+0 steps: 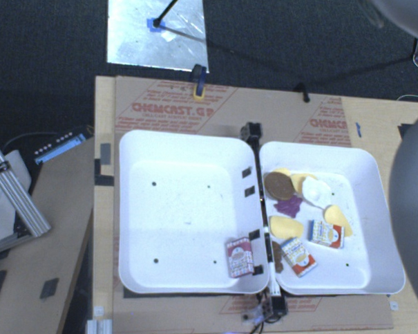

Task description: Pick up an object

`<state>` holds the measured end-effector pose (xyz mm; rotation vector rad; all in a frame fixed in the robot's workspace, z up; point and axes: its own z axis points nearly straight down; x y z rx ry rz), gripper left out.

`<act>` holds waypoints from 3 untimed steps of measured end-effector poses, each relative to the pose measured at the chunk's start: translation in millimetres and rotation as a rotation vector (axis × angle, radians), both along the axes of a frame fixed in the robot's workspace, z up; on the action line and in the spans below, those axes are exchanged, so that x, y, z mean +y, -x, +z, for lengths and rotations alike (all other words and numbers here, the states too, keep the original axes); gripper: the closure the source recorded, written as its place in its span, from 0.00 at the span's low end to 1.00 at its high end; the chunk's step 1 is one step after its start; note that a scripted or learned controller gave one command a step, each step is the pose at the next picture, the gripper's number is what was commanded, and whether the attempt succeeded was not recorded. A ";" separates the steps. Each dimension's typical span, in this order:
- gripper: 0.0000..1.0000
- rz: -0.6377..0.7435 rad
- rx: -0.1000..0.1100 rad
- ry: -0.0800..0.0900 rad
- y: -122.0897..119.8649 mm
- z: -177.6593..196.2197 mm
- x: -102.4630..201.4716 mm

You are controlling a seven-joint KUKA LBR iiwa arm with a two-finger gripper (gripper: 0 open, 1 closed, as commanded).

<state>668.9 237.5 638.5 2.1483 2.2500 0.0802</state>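
A small red-and-white carton (239, 257) is lying alone in the left white bin (172, 210), near its right wall; approaching it squarely avoids clutter. Gripper state: cannot tell.

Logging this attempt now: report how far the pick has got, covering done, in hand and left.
Done: nothing visibly. The small red-and-white box lies in the left bin, and the snack boxes and round brown piece lie loose in the right bin. In hand: nothing visibly; only a grey blur of the arm sits at the right edge. Left: reaching in, gripping an object and lifting it.
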 end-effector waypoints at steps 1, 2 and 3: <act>1.00 0.001 -0.021 -0.005 -1.0 11.5 0.7; 1.00 0.001 -0.047 -0.012 -2.4 23.2 1.4; 1.00 0.001 -0.078 -0.020 -4.1 34.9 2.4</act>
